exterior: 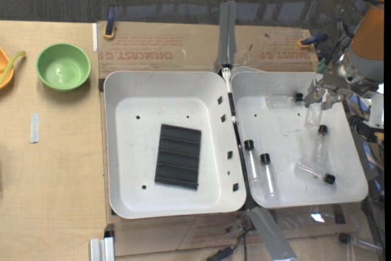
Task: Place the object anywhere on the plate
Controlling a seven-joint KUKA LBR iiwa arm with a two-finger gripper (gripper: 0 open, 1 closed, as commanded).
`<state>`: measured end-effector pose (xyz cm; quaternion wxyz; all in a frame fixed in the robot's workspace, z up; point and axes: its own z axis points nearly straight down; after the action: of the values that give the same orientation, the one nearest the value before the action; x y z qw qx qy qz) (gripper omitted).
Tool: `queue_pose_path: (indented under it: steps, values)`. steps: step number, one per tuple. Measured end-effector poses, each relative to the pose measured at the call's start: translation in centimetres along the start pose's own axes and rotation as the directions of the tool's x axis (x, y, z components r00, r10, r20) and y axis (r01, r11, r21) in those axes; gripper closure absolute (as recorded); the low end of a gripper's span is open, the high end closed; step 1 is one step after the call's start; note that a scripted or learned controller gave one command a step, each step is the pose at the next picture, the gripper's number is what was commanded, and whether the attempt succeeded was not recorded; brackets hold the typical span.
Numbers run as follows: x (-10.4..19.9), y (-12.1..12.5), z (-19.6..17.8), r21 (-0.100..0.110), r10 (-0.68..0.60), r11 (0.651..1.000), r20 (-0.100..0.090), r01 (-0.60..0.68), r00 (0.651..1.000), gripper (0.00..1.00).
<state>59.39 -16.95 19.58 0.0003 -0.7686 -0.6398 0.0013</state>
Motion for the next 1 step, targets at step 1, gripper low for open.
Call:
queue_pose_path:
  steps: [1]
  values:
    - [0.08,6.02,0.42,-0.001,-0.143,0.99,0.001,0.143,0.99,1.0]
